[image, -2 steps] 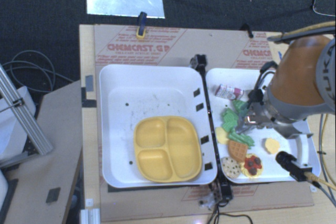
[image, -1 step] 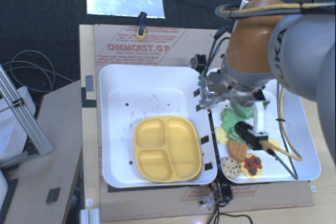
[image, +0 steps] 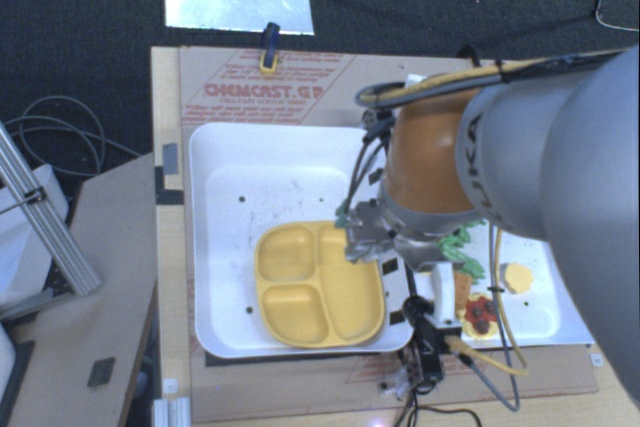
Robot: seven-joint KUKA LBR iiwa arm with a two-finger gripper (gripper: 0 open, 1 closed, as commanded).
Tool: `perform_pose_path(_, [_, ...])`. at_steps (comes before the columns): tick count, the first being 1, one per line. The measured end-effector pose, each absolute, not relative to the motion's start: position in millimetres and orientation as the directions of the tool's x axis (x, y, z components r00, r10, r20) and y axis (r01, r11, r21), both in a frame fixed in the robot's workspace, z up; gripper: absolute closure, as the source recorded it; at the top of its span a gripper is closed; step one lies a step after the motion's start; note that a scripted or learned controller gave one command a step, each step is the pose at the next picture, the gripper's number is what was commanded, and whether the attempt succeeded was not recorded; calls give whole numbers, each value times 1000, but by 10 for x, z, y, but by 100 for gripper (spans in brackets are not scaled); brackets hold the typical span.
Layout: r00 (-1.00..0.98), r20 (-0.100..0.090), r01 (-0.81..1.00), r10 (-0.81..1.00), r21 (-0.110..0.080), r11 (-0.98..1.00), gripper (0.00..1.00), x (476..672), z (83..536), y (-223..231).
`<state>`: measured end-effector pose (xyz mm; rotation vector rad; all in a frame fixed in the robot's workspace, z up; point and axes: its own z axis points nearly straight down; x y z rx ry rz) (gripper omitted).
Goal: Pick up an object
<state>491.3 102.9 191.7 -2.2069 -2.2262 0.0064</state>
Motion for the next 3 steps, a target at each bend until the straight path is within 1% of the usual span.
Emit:
perform_pose_path(1, [-2,0,1000,1000,1,2,0,4944,1950,997])
perform_pose_path(2, [8,-2,1000,1000,10,-8,0,4879,2731,54])
perform_pose_path(3, [-10,2,1000,1000,-4,10,0,4857,2136,860])
